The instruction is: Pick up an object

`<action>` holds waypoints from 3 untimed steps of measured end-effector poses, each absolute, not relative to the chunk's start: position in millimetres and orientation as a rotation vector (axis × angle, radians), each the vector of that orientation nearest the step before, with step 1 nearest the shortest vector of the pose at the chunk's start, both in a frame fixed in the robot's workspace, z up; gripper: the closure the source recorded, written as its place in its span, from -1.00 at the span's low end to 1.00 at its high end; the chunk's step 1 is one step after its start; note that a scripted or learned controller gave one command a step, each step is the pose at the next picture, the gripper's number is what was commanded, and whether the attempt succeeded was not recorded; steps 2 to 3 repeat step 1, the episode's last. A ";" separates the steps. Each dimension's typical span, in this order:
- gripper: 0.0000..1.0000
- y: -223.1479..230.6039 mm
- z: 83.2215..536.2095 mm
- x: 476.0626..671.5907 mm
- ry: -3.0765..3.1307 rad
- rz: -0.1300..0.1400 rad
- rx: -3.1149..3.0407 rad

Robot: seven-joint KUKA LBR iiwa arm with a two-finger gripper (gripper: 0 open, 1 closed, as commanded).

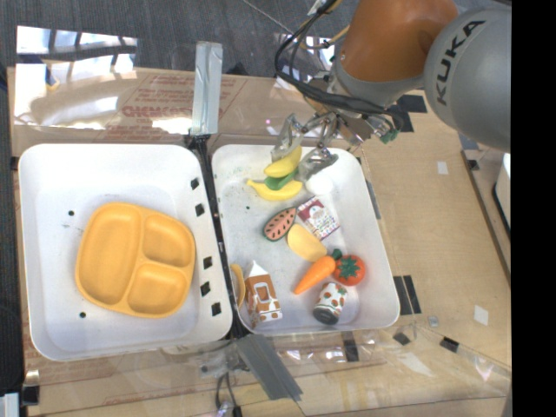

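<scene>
My gripper (304, 148) hovers over the far edge of the right bin (375, 233), and its two metal fingers (290, 134) stand apart, open. Just under and left of the fingertips lies a yellow toy with a green end (283, 167), resting on a yellow banana (276, 190). I do not see either toy pinched between the fingers. Further down the bin lie a brown seeded slice (280, 223), a red-and-white packet (319, 217), a yellow lemon-like piece (305, 242), a carrot (314, 274), a tomato (349, 269), a small can (331, 303) and a little carton (261, 295).
The left bin (52, 172) holds a yellow divided plate (135, 258). A raised divider (208, 224) separates the two bins. The grey arm with its orange band (391, 24) reaches in from the upper right, with cables hanging above the right bin's far edge.
</scene>
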State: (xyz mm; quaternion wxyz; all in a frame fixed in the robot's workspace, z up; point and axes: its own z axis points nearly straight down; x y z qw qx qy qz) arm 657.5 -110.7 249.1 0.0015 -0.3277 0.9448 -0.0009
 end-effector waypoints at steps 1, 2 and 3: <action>1.00 -102.2 156.6 654.9 2.918 0.008 -1.180; 1.00 -102.2 156.6 654.9 2.918 0.008 -1.180; 1.00 -102.2 156.6 654.9 2.918 0.008 -1.180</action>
